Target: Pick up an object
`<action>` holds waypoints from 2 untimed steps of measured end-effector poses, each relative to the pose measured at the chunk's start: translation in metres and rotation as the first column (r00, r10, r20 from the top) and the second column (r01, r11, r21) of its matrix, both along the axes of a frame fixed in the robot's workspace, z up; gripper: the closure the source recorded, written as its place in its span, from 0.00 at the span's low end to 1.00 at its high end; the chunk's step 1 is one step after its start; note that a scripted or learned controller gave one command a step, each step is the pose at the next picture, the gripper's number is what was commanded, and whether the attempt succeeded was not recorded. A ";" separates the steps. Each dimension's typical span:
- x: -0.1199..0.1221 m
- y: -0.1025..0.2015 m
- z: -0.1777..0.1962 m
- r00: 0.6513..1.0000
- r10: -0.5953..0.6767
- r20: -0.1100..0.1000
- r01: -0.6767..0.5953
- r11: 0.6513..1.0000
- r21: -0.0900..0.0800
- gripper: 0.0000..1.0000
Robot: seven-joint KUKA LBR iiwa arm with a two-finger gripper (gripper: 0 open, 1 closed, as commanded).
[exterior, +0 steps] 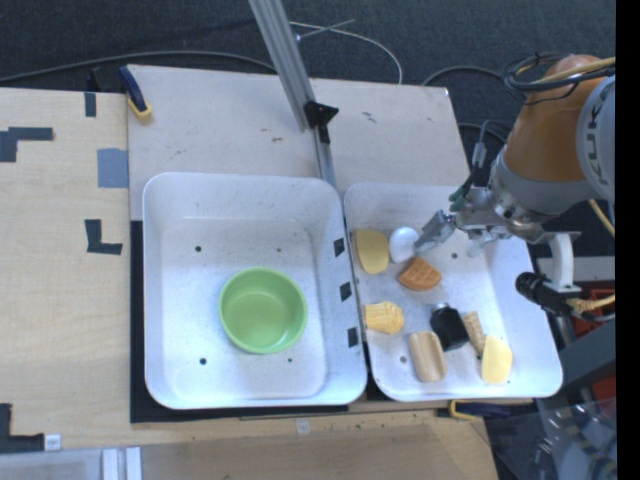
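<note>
The arm [560, 138] reaches in from the right and hangs over the back part of the right bin [530, 378], with its gripper [440, 230] pointing toward the left, low over the bin floor. Whether its fingers are open or closed cannot be told, and nothing can be seen held between them. Just left of the tip lies a small white round thing [403, 241], near the back left part of that bin. Beside it, against the bin's left wall, a yellow piece [372, 251] lies with its long axis running front to back. An orange wedge [420, 275] sits just in front of the white thing, near the middle of the bin. Toward the front left a yellow lump [384, 318] rests close to the left wall. Along the front of the bin a tan roll [426, 356] lies with its long axis front to back, a black block [448, 326] stands just beside it to the right, a thin tan stick [473, 332] slants beside the block, and a pale yellow piece [496, 360] lies nearest the front right corner. The left bin [170, 368] holds a green bowl [262, 310], upright, in its front half near the middle.
</note>
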State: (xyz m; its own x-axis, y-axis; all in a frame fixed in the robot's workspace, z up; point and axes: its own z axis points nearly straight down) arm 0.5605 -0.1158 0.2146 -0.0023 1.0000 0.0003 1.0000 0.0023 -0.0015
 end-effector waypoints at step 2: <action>0.007 -0.001 -0.048 1.000 -0.001 -0.005 0.001 1.000 -0.001 0.00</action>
State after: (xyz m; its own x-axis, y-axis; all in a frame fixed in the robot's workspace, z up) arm 0.5677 -0.1170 0.1662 -0.0016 1.0000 -0.0003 1.0000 0.0016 -0.0062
